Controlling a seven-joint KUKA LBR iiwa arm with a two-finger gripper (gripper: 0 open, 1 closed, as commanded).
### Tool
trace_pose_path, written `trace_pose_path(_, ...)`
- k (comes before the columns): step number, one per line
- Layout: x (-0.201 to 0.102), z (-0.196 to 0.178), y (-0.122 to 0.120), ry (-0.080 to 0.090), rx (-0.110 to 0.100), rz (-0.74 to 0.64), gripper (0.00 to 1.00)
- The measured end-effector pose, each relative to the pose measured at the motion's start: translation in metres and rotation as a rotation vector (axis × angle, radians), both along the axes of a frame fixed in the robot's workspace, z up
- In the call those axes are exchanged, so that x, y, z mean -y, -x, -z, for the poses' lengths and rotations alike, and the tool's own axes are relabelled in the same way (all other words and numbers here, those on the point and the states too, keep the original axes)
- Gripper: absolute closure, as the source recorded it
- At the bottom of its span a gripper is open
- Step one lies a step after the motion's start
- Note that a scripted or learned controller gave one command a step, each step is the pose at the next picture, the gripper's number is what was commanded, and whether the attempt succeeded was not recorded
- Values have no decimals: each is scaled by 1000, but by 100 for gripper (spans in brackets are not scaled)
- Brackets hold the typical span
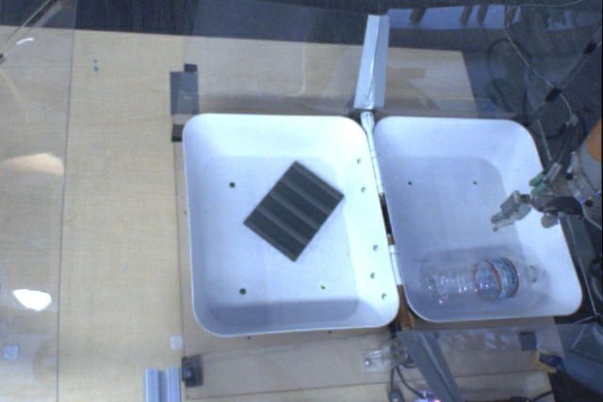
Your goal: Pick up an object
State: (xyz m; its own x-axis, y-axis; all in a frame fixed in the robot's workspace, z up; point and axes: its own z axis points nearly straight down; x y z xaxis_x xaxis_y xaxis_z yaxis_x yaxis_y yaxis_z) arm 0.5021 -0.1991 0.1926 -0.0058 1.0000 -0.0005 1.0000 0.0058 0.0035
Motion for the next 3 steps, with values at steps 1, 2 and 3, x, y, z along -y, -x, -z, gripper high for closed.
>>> trace_pose_path(1,-21,102,12,2,7,2,0)
trace_pose_path(2,-117,102,10,-1,15,-20,0)
trace_pose_path(3,-117,103,-28,-1,10,80,0)
